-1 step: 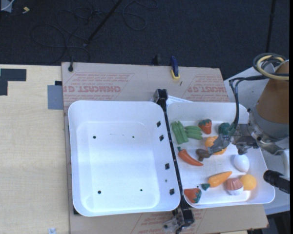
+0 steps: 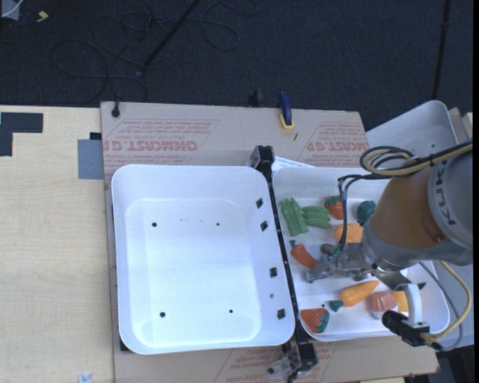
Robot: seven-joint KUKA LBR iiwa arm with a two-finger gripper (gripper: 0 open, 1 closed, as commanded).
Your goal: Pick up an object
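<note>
Your pincer [image 2: 323,267] hangs low inside the right bin [image 2: 439,325] among scattered toy vegetables, an orange carrot [image 2: 359,294] just beside it; whether it grips anything, you cannot tell.

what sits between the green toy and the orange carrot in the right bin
In the camera view, the gripper lies between the green toy and the orange carrot.
</note>
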